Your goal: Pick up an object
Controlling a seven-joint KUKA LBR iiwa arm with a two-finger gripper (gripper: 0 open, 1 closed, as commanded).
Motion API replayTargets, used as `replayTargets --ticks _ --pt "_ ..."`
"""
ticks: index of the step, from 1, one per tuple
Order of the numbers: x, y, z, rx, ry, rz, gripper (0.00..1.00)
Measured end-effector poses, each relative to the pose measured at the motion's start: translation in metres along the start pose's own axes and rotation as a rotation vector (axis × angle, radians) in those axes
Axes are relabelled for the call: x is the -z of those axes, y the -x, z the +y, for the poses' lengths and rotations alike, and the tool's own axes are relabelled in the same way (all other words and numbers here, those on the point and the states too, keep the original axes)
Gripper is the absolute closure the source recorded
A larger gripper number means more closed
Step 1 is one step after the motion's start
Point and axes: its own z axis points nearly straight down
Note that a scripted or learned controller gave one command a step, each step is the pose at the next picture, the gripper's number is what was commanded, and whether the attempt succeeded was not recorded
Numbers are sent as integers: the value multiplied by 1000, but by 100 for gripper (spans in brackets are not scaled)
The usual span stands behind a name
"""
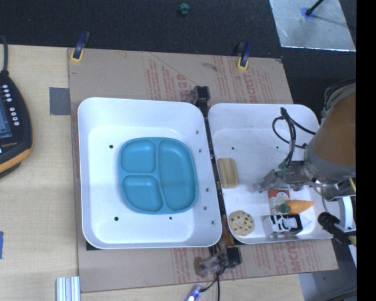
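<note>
Down in the right bin (250,121), several small things. Near its left wall, a tan oblong block (227,172), lying lengthwise, pale and plain. Below that, at the front left corner, a round tan biscuit-like disc (240,222) dotted with dark holes. Further right, a jumble: a red-and-white packet (279,200), an orange carrot-shaped piece (299,205) lying across it, a black-and-white item (284,224) just beneath, all touching or overlapping. Hard to separate one from another there.

Over that jumble, the tool (282,179), grey and low, at the end of the arm (338,137) coming in from the right. Cannot tell whether clenched or released; nothing visibly gripped. A black cable (284,125) looping above it.

In the left bin (94,124), a blue divided plate (158,174), three compartments, lying flat in the middle.

On the bench (31,218) at far left, a control pendant (3,127), cut off by the frame edge.
</note>
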Motion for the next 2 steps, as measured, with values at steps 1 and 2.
replayTargets --ticks 1,2 --pt "-21 27 90 -11 -13 13 0" --pt "20 63 155 -9 -11 12 0"
